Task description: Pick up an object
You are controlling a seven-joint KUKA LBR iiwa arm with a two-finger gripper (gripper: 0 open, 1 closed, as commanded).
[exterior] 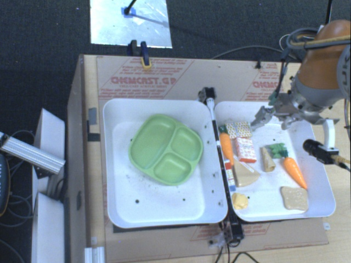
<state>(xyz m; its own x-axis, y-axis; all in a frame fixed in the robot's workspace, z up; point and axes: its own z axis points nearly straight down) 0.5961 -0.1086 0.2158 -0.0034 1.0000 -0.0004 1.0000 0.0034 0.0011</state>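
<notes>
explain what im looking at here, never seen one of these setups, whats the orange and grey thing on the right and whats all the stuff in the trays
This is one photo from a camera fixed above a bench, looking down at a slant. The grey and orange thing is a robot arm reaching in from the right. Its gripper, a two-finger claw, hangs over the far edge of the right bin with nothing visible between its fingers.

Two shallow white bins sit side by side. The left bin holds a green divided plate. The right one holds toy food: two carrots, a patterned packet, a red and white box, and some beige pieces. The robot is meant to pick one up.
</notes>
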